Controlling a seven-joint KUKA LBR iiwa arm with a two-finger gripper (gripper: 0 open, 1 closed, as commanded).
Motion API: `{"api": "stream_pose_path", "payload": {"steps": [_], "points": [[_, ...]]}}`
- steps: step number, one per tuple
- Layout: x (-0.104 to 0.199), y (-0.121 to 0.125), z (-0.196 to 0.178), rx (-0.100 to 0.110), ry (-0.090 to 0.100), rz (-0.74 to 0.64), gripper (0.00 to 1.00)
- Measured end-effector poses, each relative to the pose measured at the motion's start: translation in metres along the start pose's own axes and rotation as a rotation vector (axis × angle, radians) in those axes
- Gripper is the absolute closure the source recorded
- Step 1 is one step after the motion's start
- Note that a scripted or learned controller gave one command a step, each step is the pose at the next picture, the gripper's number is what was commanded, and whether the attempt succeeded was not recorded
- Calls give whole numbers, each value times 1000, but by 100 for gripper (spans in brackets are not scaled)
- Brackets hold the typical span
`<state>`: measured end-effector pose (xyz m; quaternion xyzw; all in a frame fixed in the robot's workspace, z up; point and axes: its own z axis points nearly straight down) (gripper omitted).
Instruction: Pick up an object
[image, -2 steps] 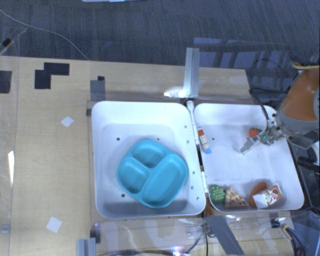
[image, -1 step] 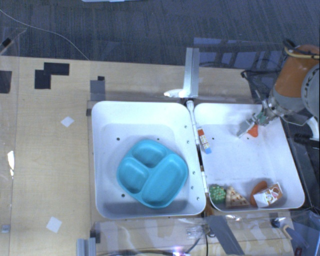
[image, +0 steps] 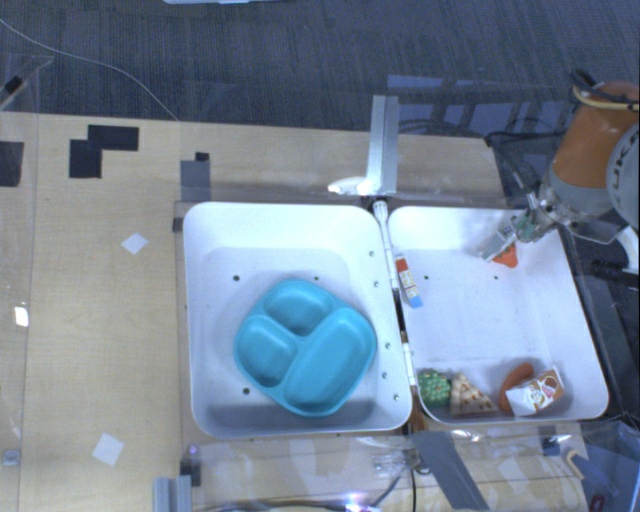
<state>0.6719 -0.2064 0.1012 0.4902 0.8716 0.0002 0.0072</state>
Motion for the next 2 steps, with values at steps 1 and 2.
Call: {"api": "stream_pose_path", "payload": {"steps": [1,2], "points": [[28,18,-126,0,4,-68,100],[96,-4,-127,5,9,320,100]]}}
